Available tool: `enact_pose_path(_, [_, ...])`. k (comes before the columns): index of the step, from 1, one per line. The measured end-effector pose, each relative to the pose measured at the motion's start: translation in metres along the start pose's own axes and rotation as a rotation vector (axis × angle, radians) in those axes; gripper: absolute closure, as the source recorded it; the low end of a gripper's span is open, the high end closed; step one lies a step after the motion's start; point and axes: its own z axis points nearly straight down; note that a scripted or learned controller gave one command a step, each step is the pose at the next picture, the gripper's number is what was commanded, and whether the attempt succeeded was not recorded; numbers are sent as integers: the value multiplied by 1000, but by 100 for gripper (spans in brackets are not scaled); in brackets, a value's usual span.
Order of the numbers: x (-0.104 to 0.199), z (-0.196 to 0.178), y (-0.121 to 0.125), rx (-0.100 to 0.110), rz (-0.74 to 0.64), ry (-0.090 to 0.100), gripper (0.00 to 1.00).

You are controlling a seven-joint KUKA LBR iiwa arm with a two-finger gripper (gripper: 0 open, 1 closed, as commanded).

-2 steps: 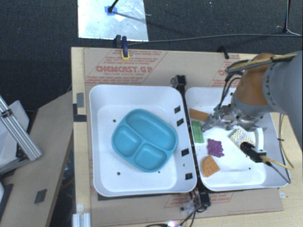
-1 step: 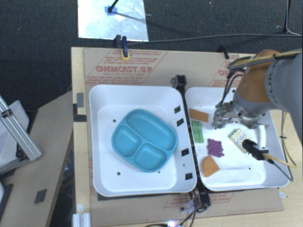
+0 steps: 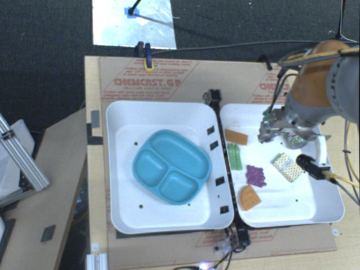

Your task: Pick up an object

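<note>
Two shallow white plastic bins sit side by side on the bench, and the split looks deliberate: the left white bin (image 3: 121, 151) carries one blue three-compartment plastic plate (image 3: 171, 166), parked roughly in the middle, while the right white bin (image 3: 326, 207) has all the small loose stuff that seems meant for grabbing. Counting those: one orange rectangular block (image 3: 236, 136) near the divider, one green ridged strip (image 3: 234, 156) just below it, one purple bumpy cluster like toy grapes (image 3: 256, 175), one orange wedge-shaped piece (image 3: 250, 197) toward the front, and one small checkered packet (image 3: 286, 167) further right. So five candidates, spread apart enough that each could be taken singly, I'd guess. The grey two-finger gripper (image 3: 269, 129) hangs over the back part of the right bin, between the orange block and the packet, touching neither as far as I can see. Whether its fingers are spread or closed, can't tell from this angle.
</note>
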Motion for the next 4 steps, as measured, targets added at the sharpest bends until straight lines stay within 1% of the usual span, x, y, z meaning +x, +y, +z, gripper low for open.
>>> enact_pose_path(1, [7, -47, 6, 1, -1, 0, 100])
enact_pose_path(2, [7, -67, 7, 3, -1, 1, 100])
enact_pose_path(3, [61, -66, 1, 7, -3, 2, 100])
enact_pose_path(4, [122, -65, 0, 6, -5, 3, 100])
